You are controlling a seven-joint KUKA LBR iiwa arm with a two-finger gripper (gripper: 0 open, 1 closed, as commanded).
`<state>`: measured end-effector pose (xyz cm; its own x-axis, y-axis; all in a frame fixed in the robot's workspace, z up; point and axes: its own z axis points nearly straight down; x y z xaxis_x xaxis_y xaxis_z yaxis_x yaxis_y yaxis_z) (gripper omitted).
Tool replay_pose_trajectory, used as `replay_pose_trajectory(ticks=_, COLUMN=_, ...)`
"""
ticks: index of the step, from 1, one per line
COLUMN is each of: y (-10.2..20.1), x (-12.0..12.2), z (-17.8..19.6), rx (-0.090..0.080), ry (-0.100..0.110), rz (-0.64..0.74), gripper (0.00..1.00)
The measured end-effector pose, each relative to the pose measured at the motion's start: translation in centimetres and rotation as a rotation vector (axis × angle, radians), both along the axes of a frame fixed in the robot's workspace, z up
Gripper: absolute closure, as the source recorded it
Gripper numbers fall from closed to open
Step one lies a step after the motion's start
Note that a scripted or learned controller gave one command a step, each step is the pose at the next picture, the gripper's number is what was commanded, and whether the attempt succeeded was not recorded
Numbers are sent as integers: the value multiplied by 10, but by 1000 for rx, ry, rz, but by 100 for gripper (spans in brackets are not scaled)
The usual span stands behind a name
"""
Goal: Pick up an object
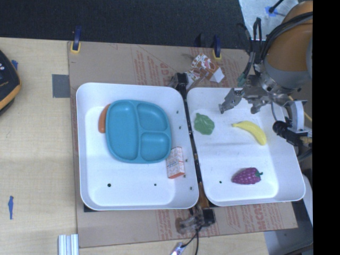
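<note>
Orange item mostly hidden under blue plate.

Items, placed from the claw:

1. Right white bin, directly beneath.
2. Left white bin, alongside to the left.
3. Brown cardboard sheet, under both bins.
4. Crumpled red-and-white wrapper, near, up and left, on the cardboard.
5. Blue clamp, just beyond the wrapper; another clamp, far left.
6. Grey tape patch, far left on the wooden surface.
7. Yellow-and-black device, farthest left.
8. White sheet, well above.
</note>
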<state>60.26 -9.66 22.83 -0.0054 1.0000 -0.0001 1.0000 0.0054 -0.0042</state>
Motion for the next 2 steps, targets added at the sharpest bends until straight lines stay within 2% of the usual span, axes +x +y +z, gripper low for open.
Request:
replay_pose_trajectory(ticks=1, y=-58, x=-11, z=19, rx=-1, ry=-2, rz=-3, gripper=0)
replay_pose_trajectory(ticks=2, y=-116, x=-1, z=-41, rx=-2, ry=1, rz=-1, gripper=0)
